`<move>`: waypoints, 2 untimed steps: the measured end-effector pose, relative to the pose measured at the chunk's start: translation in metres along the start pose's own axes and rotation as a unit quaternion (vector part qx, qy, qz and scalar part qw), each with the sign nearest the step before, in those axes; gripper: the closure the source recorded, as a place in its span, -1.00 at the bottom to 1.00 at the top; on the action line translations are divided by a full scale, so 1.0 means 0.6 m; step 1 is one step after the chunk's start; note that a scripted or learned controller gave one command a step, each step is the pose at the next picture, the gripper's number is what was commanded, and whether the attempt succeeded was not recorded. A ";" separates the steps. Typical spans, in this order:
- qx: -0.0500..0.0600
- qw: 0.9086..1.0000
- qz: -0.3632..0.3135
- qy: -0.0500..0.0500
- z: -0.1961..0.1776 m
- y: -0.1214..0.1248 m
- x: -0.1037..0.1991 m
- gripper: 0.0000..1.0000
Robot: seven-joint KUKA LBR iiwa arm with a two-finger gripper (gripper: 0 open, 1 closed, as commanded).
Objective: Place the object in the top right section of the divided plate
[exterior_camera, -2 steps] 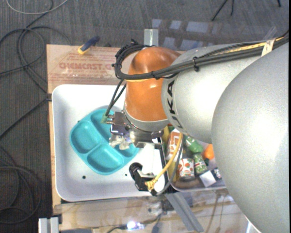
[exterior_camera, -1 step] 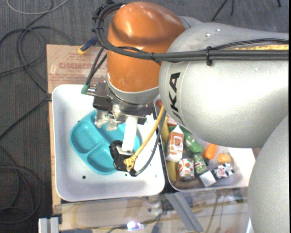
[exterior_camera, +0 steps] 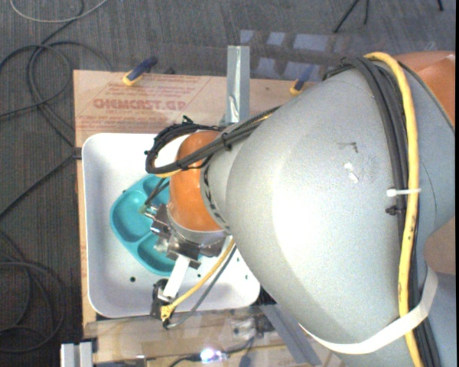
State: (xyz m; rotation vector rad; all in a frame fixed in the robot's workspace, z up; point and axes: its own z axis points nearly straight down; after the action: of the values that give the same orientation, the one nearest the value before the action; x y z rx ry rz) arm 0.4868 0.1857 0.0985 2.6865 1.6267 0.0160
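One white bin (exterior_camera: 107,205) is in plain sight on the left, and in it lies a teal divided plate (exterior_camera: 130,219), partly covered by the arm's wrist. Its sections can be made out only at the left and lower edges, and nothing can be seen lying in them. I cannot tell where the object to be placed is. The grey arm (exterior_camera: 329,212) with its orange band (exterior_camera: 190,197) reaches in from the right and hides most of the space beside the bin. The end effector (exterior_camera: 168,239) sits low over the plate's right part, seen from behind, so I cannot tell its state.

The bin rests on a brown board (exterior_camera: 138,105) printed with red lettering, part of the worktop, and a blue-and-yellow clamp (exterior_camera: 139,70) grips its far edge. Around it is grey carpet (exterior_camera: 30,75) strewn with black cables (exterior_camera: 23,128). A yellow cable (exterior_camera: 404,151) runs along the arm, and a loose black loop (exterior_camera: 162,148) hangs by the wrist.
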 end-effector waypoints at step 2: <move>0.004 0.994 -0.113 -0.006 -0.323 0.006 0.025 1.00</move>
State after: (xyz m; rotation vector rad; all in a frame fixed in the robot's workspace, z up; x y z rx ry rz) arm 0.4952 0.1966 0.2926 2.4857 1.9181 -0.0073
